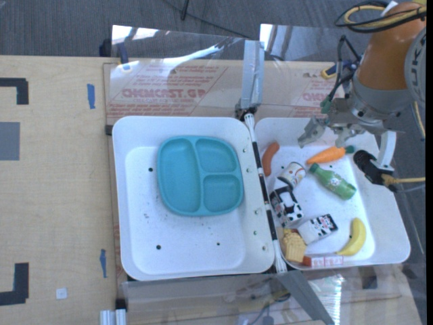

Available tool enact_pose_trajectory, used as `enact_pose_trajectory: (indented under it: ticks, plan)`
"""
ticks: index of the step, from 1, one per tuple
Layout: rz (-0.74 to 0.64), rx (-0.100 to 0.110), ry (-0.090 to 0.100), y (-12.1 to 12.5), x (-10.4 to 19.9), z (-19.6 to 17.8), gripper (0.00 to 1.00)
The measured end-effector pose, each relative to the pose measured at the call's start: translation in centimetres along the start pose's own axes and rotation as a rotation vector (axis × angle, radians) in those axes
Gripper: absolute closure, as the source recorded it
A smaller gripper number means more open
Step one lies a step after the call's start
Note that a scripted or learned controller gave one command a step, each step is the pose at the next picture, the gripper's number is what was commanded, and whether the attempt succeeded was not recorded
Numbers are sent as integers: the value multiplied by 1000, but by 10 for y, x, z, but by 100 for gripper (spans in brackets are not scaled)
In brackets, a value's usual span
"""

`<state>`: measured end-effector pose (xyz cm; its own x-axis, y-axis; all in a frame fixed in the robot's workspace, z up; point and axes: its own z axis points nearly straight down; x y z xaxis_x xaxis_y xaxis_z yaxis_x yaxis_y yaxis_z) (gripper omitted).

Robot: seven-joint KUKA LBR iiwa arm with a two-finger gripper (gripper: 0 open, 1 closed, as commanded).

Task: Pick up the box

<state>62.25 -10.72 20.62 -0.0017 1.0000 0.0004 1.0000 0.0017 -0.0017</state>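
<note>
Looking down on the right white bin [396, 239], you find the small white box with black printed patches [318, 227] lying flat near the front wall, between a yellow banana [356, 236] and a waffle-like biscuit [293, 245]. Your two-finger gripper [328, 133] hangs at the bin's far end, well apart from that box, its fingers spread and nothing between them. An orange carrot [326, 156] and a green bottle [333, 181] lie just below it. A teal divided plate [200, 175] sits in the left bin [135, 242].

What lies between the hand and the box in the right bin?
In the camera view, the carrot and the green bottle lie between the hand and the box.
</note>
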Motion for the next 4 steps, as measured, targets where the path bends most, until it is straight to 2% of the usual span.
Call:
enact_pose_trajectory:
  ticks: [1,2,3,4]
  plan:
    - [59,-1,0,-16,-8,87,0]
    - [33,-10,-3,4,5,117,0]
    - [154,-12,-2,2,-36,117,0]
    - [233,-3,-2,-20,-54,-51,0]
